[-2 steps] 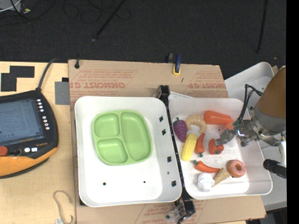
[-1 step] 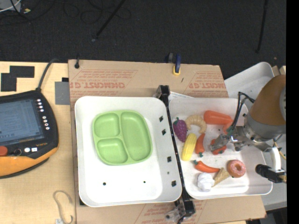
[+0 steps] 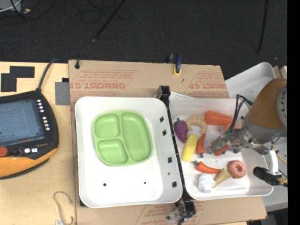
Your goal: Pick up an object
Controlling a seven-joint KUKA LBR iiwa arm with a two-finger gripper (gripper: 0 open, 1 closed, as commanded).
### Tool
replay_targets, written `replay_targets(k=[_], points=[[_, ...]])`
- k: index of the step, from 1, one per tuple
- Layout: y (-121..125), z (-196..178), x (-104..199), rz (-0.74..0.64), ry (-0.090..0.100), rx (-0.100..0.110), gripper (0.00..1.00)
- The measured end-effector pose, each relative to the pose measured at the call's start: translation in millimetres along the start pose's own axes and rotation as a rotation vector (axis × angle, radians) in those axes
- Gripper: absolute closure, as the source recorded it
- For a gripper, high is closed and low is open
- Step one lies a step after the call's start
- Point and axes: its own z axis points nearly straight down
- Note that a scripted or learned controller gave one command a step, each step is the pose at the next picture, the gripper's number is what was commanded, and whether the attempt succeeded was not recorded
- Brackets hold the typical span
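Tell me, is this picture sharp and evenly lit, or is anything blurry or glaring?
Camera view: lighting is even and soft, with faint shadows; the green tray is crisp; the white bins look bright, nearly washed out; the gripper area among the toy food is small and slightly soft.

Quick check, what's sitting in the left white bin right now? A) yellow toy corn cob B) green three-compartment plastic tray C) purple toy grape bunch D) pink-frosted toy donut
B: the green three-compartment plastic tray lies in the left white bin; the corn, donut and grapes are all in the right white bin.
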Motion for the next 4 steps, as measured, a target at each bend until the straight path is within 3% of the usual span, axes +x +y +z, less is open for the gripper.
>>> replay_targets(k=[1, 3, 4], points=[[0, -12, -2, 0.004, 0.0, -0.002, 1.0], [17, -116, -3, 0.001, -0.003, -0.007, 1.0], [17, -143, -5, 0.001, -0.002, -0.005, 1.0]])
